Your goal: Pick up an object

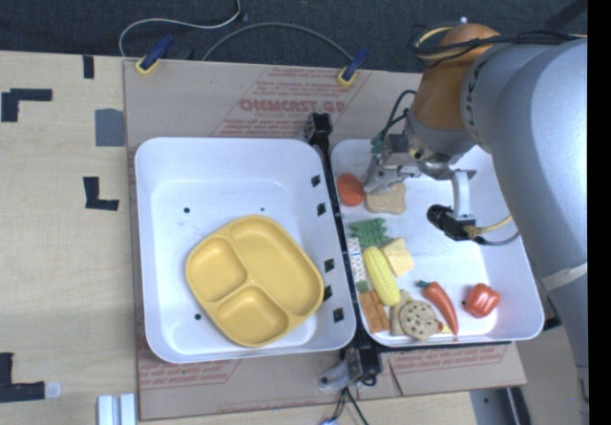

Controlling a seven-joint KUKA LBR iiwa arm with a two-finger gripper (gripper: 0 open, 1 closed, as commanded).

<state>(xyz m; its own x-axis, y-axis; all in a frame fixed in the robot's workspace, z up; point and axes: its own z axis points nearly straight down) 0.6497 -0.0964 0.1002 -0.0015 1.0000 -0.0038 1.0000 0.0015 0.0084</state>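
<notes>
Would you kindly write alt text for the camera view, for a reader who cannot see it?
A grey robot arm lowers its claw over a toast slice in the right bin, among toy foods including corn. The left bin holds a yellow divided tray.

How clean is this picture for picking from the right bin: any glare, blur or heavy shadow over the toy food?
In the camera view, light is even and soft; the shallow white right bin shows no harsh glare, and the yellow plastic corn cob and red toy pepper look fairly sharp. The big grey arm is slightly soft and shades the bin's upper part near the hand.
</notes>
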